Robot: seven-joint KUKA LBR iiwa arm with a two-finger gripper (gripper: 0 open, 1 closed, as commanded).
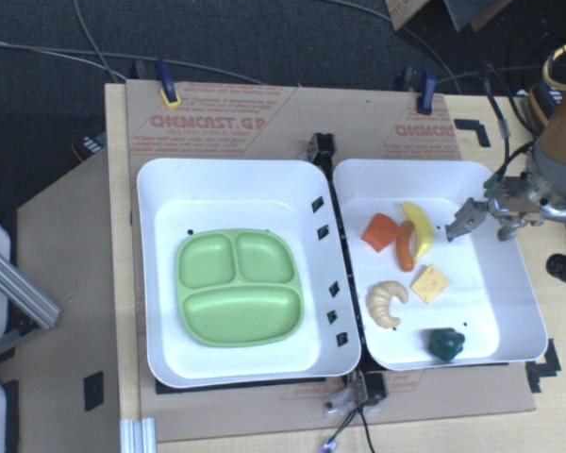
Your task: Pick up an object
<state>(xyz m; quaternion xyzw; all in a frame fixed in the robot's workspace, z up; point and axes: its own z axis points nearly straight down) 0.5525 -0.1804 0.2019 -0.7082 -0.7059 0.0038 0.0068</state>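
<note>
Lying in the right bin (509,281) are six small items, any of which could be picked. A banana (418,228) sits near the middle, with an orange carrot-like piece (405,249) touching its left side and a red wedge (380,232) just left of that. Below them are a yellow cheese block (430,284) and, beside it to the left, a croissant (388,303). A dark green piece (445,344) rests near the bin's front edge, apart from the others.

The gripper (460,223) hangs over the bin's right part, just right of the banana, its fingers pointing left and down. Nothing is seen between them, and whether they are spread or closed cannot be told. The arm (552,173) comes in from the right.

The left bin (160,253) holds a green divided plate (239,286) with three compartments. Both bins rest on a cardboard sheet (217,116) clamped at the back by two clips (168,88).
</note>
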